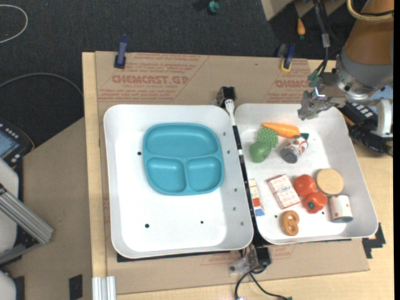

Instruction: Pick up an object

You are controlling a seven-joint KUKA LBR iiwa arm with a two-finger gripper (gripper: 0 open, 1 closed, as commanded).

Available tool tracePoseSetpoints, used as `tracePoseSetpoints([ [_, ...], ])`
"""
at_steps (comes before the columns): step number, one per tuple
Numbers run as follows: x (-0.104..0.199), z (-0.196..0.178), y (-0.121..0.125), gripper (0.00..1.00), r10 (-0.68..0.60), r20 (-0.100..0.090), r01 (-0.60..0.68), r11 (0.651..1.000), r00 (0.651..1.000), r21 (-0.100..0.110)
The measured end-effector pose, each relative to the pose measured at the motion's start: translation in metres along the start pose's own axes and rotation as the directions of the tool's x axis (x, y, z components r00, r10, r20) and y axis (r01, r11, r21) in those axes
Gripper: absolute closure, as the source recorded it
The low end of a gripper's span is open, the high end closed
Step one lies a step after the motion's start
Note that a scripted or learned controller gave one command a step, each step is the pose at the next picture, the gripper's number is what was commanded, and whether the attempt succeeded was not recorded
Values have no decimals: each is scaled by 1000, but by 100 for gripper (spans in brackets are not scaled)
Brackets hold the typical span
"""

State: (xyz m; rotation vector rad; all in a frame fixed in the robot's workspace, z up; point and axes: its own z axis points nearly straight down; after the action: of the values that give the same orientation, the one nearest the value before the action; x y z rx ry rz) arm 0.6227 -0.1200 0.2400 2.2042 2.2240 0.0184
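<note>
Right bin [356,167] — carrot [281,129] long axis left-right, tip pointing left.

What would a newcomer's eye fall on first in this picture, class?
The big teal plastic divided plate lies in the left white bin. In the right white bin sits a cluster of small toy foods, among them an orange carrot and a red pepper. The grey arm's gripper hovers over that bin's far edge.

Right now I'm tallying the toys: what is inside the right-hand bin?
The right bin holds a carrot, green vegetable, small can, red-and-white box, red pepper, tan round disc, white cylinder and pretzel. Anything beneath them is covered.
</note>
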Motion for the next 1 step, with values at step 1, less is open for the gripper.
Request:
tracePoseSetpoints([
  [1,72,58,-30,100,3,-3,-3,1000,1000,24],
])
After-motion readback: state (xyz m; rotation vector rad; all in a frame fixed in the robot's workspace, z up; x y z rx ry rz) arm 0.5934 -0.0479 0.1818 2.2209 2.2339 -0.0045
